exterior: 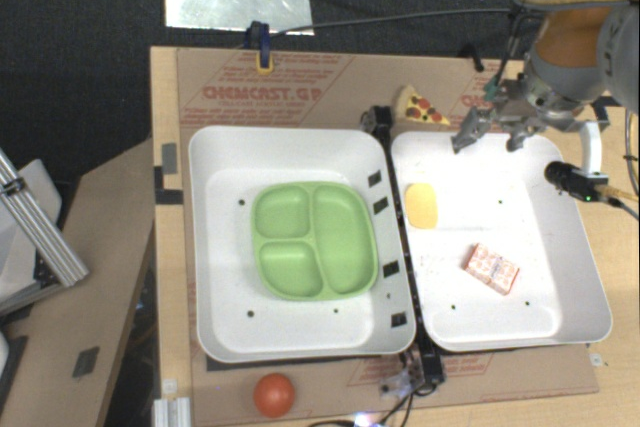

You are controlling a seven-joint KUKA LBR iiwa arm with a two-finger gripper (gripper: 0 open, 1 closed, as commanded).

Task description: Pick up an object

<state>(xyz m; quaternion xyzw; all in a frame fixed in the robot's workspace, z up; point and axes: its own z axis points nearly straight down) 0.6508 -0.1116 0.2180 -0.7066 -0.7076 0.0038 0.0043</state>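
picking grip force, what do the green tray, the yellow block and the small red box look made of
Green divided tray: likely moulded plastic, matte, with smooth rounded compartments and one even colour. Yellow block: uniform soft-looking surface, maybe foam or plastic; cannot tell. Small red-and-white box: printed pattern and sharp edges suggest cardboard.

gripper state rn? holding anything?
Gripper: open, fingers spread, holding nothing, above the far edge of the right bin.
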